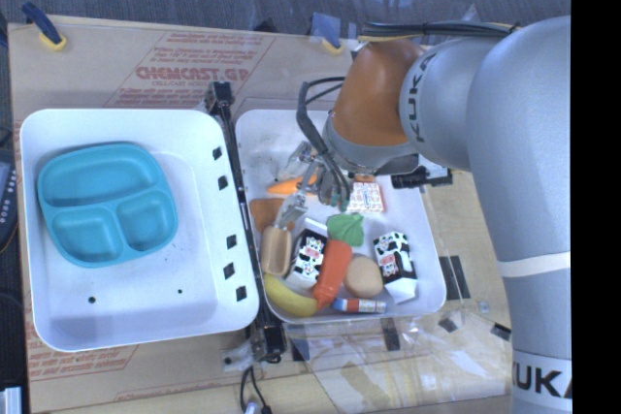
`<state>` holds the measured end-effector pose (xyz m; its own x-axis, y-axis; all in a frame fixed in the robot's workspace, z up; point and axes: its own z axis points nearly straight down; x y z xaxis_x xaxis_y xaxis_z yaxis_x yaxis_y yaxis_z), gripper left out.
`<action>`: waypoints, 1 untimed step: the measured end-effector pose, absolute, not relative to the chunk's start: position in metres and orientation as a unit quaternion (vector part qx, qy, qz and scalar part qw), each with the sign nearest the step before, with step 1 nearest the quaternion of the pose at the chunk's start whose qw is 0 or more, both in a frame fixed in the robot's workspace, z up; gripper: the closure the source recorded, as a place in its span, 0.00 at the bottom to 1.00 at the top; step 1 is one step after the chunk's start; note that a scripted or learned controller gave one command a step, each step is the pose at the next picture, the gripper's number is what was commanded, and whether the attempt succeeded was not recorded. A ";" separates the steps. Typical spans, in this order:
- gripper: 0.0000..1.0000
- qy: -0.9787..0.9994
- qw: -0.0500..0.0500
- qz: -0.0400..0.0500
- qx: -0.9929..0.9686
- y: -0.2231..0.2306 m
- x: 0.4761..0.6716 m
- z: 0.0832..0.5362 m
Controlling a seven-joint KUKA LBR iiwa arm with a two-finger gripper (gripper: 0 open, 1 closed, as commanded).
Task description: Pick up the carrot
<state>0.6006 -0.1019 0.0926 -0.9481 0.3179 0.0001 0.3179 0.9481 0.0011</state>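
1. The jaws (312,177) are being held low over the middle of the right bin (254,133), just above and to the left of the carrot's leafy end. The grey arm (505,131) is reaching in from the right.
2. Jaw state: how far they are open cannot be told, as the metal parts are blurring together. Nothing is being seen held between them.
3. The carrot (332,270) is lying in the lower half of the right bin, orange body pointing down toward the near wall, green top (345,228) uppermost. It is being touched on the left by a black-and-white carton (310,257) and on the right by a tan potato-like lump (364,277).
4. Also crowding it: a banana (289,298) along the near wall, a bread-like block (276,252) further left, a second carton (394,259) on the right, a marker (360,305) below.
5. The left bin (116,305) is carrying a blue divided plate (105,201); not relevant to the pick.
6. Step judged to be in hand: approach, grasp not yet made.
7. Next move being called for: the jaws shifted down-right over the carrot body, lined up across its width, then lowered between carton and potato. Tight neighbours are making a clipped or double pick likely.
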 end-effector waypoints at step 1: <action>0.00 0.923 0.001 0.000 0.385 -0.119 0.649 0.093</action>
<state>0.6489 -0.1194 0.0933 -0.7040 0.7102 -0.0026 0.7102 0.7040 0.0008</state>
